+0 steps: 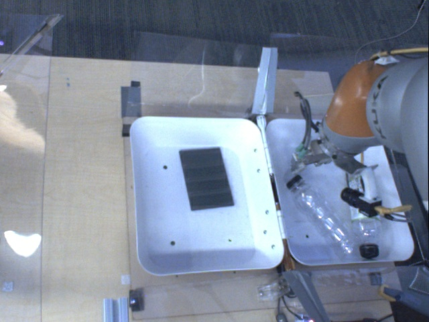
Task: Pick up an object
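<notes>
The pale wooden surface [80,180] carries two white bins side by side, their inner rims touching. The left bin [161,230] holds one thing, a dark grey ribbed slab [206,178], lying flat near the bin's middle with its long side running up and down and slightly tilted, well apart from every wall. In the right bin [295,237], the end effector [307,156] hangs low over the upper left part, near the wall shared with the left bin; whether it is open or closed cannot be told, and nothing can be seen in its hold. Just below it sits a small black piece [293,182], and it is unclear whether the two touch. A clear bottle [327,219] lies on its side on the bin floor, running at a slant from near that black piece down toward the lower right. Beyond the bottle's lower end, a small black cap [369,251] rests near the bin's lower right corner. The grey arm [395,106], with its orange band, comes in from the right above this bin
</notes>
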Robot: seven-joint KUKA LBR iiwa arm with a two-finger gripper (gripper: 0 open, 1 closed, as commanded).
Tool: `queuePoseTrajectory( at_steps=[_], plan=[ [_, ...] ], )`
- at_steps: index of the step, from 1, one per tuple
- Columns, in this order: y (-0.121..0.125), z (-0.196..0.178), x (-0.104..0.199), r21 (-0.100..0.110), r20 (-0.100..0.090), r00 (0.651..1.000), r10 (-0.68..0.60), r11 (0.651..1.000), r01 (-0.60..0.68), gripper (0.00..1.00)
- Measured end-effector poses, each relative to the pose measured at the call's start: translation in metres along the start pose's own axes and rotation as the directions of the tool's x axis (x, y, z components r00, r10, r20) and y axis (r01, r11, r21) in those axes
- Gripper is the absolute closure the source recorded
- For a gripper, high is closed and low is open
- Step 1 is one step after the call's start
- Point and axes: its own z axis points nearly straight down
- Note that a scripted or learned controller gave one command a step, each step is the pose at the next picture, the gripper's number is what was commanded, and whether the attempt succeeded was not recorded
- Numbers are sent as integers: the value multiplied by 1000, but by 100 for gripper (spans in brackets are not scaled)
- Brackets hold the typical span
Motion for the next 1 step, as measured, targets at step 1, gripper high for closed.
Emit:
queuePoseTrajectory(
  at_steps=[1],
  plan=[
    [0,0,0,0,0,1000,0,1000,0,0]
  ],
)
